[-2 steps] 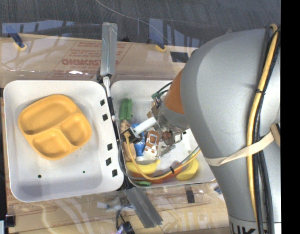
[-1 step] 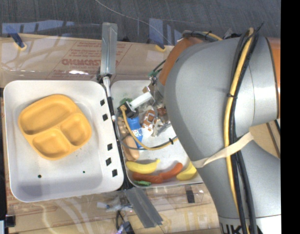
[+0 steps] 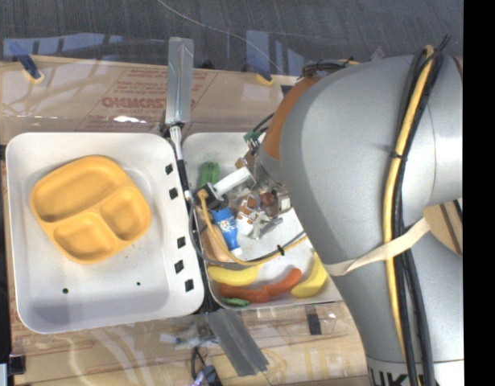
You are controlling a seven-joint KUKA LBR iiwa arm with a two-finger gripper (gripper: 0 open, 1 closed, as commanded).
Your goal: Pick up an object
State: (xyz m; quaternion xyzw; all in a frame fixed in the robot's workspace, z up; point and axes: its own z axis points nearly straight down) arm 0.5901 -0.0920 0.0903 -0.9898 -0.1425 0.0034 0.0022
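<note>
Over the right bin [image 3: 200, 145] my gripper [image 3: 259, 207] sat low among the clutter, the grey arm [image 3: 368, 175] covering most of that bin's far side. Whether I had anything in my grasp I could not tell; the wrist hardware blocked that spot. Candidate objects lay close: a blue item [image 3: 225, 225] just beside me, a green piece [image 3: 208, 173] near the bin's top left, a yellow banana [image 3: 231, 276] along the lower edge, a red-orange sausage-like toy [image 3: 271, 286] touching it, another yellow piece [image 3: 313, 280] at lower right. Left bin [image 3: 22, 159] held a yellow divided tray [image 3: 90, 207], well apart from me. Judged progress: reach into the bin done, grasp unconfirmed, lift not yet done. Nothing seen raised clear of the bin floor.
</note>
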